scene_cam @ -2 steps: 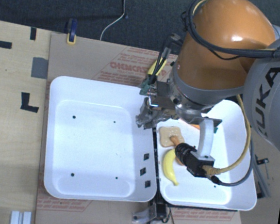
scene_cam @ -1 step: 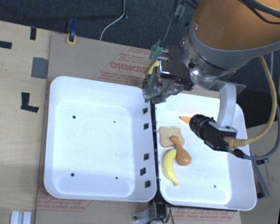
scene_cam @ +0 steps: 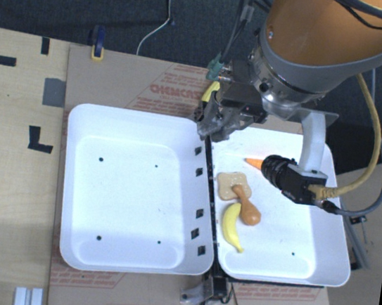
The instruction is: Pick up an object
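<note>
Above the far end of the seam between the two bins, the gripper (scene_cam: 209, 124) hangs from a grey arm (scene_cam: 310, 67) with a broad orange band (scene_cam: 324, 26), which enters from the upper right and tilts down toward the near left. Dark and seen from above, the fingers merge into one shape, so whether the jaws stand wide or narrow cannot be told; nothing is visible between them. A black cylindrical unit (scene_cam: 288, 177) on a grey bracket juts from the wrist to the right of the jaws, over the right bin (scene_cam: 302, 268). Nearer the camera than the jaws, and to their right, four objects lie in that bin: an orange carrot tip (scene_cam: 252, 163) partly hidden by the black unit, a tan bread slice (scene_cam: 230, 185), a brown drumstick (scene_cam: 247, 208) touching it, and a yellow banana (scene_cam: 231, 227) just beside the drumstick. Left of the jaws lies the left bin (scene_cam: 127, 196). Red printing on the cardboard sheet (scene_cam: 165, 89) beyond the bins appears upside down and is not legible.
</note>
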`<action>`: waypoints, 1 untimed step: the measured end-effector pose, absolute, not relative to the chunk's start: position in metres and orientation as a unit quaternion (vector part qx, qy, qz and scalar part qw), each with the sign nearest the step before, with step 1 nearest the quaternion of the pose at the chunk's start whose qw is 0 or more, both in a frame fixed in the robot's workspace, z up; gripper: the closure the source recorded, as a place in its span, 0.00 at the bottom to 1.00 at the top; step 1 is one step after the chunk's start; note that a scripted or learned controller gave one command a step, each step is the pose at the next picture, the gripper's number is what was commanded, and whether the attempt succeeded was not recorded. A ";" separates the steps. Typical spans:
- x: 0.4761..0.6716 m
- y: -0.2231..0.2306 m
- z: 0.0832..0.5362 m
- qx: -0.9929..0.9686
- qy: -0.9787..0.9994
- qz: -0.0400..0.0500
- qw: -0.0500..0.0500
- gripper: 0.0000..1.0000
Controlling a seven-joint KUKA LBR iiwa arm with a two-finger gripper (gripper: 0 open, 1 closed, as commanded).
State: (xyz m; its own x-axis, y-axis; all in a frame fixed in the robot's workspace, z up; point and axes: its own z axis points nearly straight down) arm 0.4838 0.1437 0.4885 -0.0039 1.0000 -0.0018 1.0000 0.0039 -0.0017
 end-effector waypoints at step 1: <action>0.484 0.144 0.498 0.705 0.709 -0.002 0.000 1.00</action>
